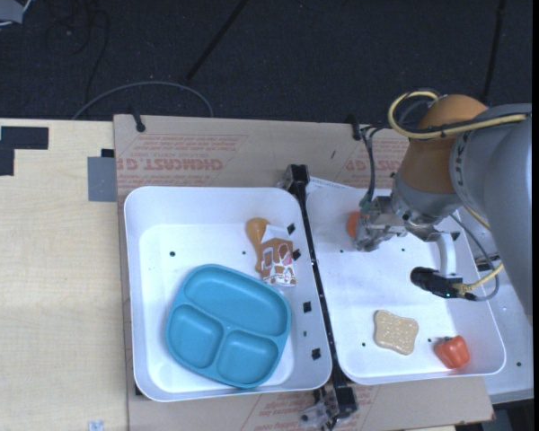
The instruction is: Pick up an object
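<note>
A: Where is the arm (485, 151) in the overhead view?

B: It reaches in from the right, low over the right bin (494, 366), with the tool (374, 232) down near that bin's upper left corner.

A: Is the tool apart or together?

B: I cannot tell; it is too small and dark against the wrist.

A: Anything by it?

B: A small orange object (352, 224) sits just beside the tool, on its left. Whether they touch, I cannot tell.

A: What else lies in that bin?

B: A tan slice of toast (395, 331) lies flat near the front, and a red-orange pepper-like toy (452, 351) rests just right of it, in the front right corner.

A: And the left bin (148, 206)?

B: A blue divided plate (227, 325) fills its lower half. Above the plate, near the divider, are a tan pear-shaped piece (257, 232) and a small patterned carton (278, 264). Both bins sit on the counter (45, 285).
</note>
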Available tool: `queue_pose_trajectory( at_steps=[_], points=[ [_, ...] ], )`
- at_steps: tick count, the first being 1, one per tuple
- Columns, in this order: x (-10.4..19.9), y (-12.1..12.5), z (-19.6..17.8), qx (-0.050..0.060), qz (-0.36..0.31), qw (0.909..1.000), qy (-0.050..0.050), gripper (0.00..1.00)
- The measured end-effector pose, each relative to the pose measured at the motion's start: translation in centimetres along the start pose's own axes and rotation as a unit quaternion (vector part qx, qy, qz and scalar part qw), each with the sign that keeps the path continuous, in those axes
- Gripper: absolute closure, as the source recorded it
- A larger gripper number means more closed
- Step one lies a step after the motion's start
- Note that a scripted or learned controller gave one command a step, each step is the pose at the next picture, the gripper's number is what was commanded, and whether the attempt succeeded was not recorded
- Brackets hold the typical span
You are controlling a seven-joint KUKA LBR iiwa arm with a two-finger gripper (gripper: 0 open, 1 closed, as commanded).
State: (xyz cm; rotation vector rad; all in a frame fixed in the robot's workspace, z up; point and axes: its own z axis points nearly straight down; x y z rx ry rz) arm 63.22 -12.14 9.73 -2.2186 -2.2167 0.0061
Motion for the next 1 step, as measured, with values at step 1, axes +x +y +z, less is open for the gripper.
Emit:
queue_pose_trajectory(
  at_steps=[1],
  points=[
    [0.54,0.66,-4.73,-0.004,-0.002,1.0,-0.001,1.0]
  ],
)
